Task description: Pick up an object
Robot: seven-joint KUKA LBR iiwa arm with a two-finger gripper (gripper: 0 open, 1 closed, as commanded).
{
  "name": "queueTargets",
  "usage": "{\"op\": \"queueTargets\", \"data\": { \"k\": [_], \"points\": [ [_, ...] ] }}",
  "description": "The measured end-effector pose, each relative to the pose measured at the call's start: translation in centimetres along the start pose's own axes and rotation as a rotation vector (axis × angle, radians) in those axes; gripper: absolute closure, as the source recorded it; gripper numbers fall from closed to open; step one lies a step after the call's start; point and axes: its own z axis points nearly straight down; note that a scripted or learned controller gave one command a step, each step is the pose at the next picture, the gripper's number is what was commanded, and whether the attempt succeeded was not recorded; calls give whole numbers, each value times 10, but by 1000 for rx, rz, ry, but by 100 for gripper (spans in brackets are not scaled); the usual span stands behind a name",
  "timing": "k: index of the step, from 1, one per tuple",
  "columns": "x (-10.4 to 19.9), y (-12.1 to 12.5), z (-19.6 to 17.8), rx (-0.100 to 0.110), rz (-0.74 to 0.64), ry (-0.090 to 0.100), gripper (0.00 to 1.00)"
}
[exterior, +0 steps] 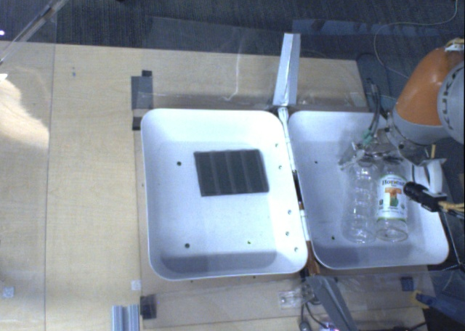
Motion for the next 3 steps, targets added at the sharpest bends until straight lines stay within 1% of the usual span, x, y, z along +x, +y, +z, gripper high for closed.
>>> {"op": "queueTargets", "data": {
  "k": [1, 2, 3],
  "points": [
    [-23, 32, -1, 1, -123, -6, 0],
    [-22, 35, -14, -7, -128, -9, 100],
    [-22, 35, -14, -7, -128, -9, 0]
  ]
}}
